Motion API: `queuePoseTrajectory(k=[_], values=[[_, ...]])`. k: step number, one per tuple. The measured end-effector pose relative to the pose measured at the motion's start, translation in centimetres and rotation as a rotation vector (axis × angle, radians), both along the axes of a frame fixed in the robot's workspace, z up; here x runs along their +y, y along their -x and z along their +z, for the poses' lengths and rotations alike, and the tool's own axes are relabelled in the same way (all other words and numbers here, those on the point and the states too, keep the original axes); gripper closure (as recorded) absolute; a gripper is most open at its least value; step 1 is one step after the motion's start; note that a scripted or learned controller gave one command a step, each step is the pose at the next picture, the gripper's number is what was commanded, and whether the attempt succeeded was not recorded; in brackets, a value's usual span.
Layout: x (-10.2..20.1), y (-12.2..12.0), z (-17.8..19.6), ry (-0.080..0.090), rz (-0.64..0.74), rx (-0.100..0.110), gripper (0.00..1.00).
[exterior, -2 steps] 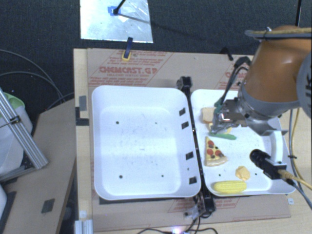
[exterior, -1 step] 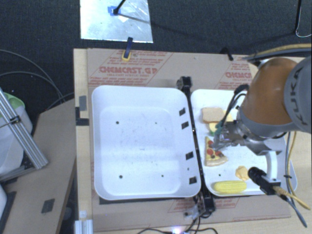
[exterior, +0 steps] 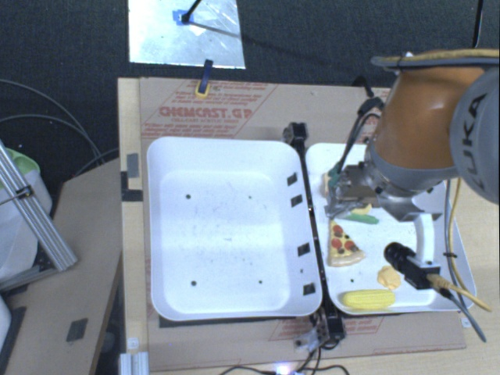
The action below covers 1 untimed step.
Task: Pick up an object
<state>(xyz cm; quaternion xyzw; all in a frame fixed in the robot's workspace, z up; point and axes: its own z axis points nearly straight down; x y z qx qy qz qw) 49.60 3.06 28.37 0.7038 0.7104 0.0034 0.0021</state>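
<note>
The right bin (exterior: 316,162) holds several toy foods. A pizza slice (exterior: 342,243) lies near its left wall, a yellow corn cob (exterior: 368,298) rests along the front edge, and a small yellow piece (exterior: 388,277) sits just above the cob. A thin green item (exterior: 362,218) and a yellow object (exterior: 361,207) poke out from under the wrist. My gripper (exterior: 344,195) hangs low over the bin's left middle, just above the pizza slice. The bulky grey and orange arm hides the far and right parts of this bin.
The left bin (exterior: 226,225) stands beside the right one, with a black divider rail (exterior: 306,209) between them. Both rest on a cardboard sheet (exterior: 211,104). A shiny foil square (exterior: 186,20) lies beyond the bench.
</note>
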Motion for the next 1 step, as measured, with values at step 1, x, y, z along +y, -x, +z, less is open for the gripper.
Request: queuePoseTrajectory(k=[1], values=[[-4.91,-0.50,15.20,0.003,-0.009,-0.015,1.00]])
